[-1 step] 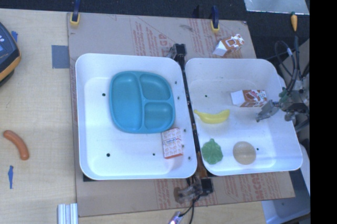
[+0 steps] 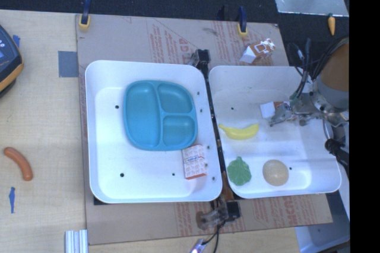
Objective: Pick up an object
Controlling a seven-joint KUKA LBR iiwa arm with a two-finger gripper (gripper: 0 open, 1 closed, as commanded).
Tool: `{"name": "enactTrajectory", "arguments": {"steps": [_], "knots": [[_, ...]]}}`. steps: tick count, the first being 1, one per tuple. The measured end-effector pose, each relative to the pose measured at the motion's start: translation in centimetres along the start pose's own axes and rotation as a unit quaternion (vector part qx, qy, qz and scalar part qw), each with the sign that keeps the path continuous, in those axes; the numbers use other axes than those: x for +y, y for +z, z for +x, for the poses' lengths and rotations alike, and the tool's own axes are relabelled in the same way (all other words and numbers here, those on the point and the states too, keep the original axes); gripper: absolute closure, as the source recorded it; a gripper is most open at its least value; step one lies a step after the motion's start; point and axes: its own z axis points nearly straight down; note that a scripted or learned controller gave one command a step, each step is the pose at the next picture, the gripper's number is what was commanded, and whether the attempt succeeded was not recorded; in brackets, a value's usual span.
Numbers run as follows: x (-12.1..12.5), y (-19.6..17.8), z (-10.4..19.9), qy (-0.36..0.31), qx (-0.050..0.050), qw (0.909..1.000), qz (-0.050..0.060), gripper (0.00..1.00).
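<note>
In the right bin (image 2: 314,183) lie a yellow banana (image 2: 239,131), a green leafy toy (image 2: 238,171), a beige round object (image 2: 275,173) and a small white block (image 2: 267,108). My gripper (image 2: 280,117) reaches in from the right and hangs low over the upper right part of this bin. It is just right of the white block and above and right of the banana. Nothing shows in its grip. The orange wrist band (image 2: 336,70) sits at the right edge.
The left bin (image 2: 101,180) holds a blue divided plate (image 2: 160,114) and a red-and-white packet (image 2: 194,161). A sausage (image 2: 18,163) lies on the bench at far left, near a dark device (image 2: 7,59). A small carton (image 2: 258,51) sits behind the right bin.
</note>
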Motion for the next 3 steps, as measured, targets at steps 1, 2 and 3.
{"name": "enactTrajectory", "arguments": {"steps": [1,2,3], "knots": [[5.5,1.1,3.2,0.001,0.001,1.0000,-0.001,0.00],[7.8,1.4,0.9,0.000,0.006,0.9999,0.011,0.00],[7.8,1.3,4.3,0.001,0.002,1.0000,0.009,0.00]]}}
